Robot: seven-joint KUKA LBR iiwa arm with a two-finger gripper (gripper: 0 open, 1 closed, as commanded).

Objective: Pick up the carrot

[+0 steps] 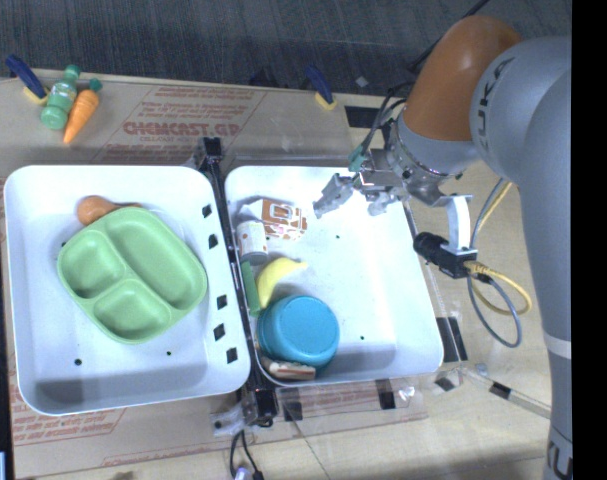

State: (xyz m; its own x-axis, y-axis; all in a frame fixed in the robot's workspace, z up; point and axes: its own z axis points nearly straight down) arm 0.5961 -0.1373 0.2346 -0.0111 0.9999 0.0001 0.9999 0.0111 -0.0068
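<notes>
Grey arm [513, 98] with orange band, reaching in from the right. Beneath it the table [183, 118], bearing the left bin [23, 298] and the right bin [393, 288] side by side. In the left bin, a green divided plate [131, 273]. In the right bin, a blue bowl [299, 330], then a banana [271, 276] just beside it, then a small printed packet [281, 218].

Hand [355, 198] hanging above the far part of the right bin, fingers apart, nothing between them.

Carrot [80, 116] outside both bins, on the bare table beyond the far left corner of the left bin, touching or just beside a green toy [58, 103]. Long axis slanted: leafy end up and right, tip down and left. Well apart from the hand, off to the far left across the whole left bin. Likely a long reach and a turn of the wrist to close across that slant.

Smallest, an orange lump [96, 208] at the plate's far edge, partly hidden; cannot tell what.
</notes>
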